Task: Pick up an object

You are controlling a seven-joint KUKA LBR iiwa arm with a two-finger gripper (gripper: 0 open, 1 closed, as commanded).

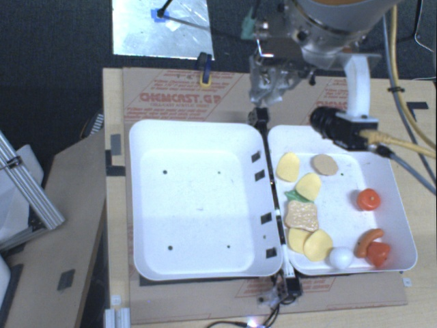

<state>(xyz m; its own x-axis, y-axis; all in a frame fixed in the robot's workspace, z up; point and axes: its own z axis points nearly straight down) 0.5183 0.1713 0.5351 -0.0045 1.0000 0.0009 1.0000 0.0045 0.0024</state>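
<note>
The arm's grey bulk with its orange band hangs at the top of the view, near one o'clock, and the gripper [261, 108] dangles below it just over the far end of the seam where the two white bins meet. From where I stand the fingertips are a dark blur against the hinge, so how the hand is set cannot be told, and nothing can be made out in its hold. All the objects lie in the right bin [403, 203], down toward five o'clock from the hand. The nearest is a yellow round piece [288, 167], close below the gripper at about five o'clock, with a tan disc [325, 164] just beside it at three o'clock. Further down sit another yellow piece [308, 186] over a scrap of green, a pale cracker-like square [302, 215], and two more yellow rounds [311, 243] touching each other. A white ball [340, 257] rests near the front rim. An orange-red tomato shape [369, 199] and a second red and orange cluster [373, 247] lie along the right side, well apart from the hand. The left bin [198, 197] sits at nine o'clock from the pile.
</note>
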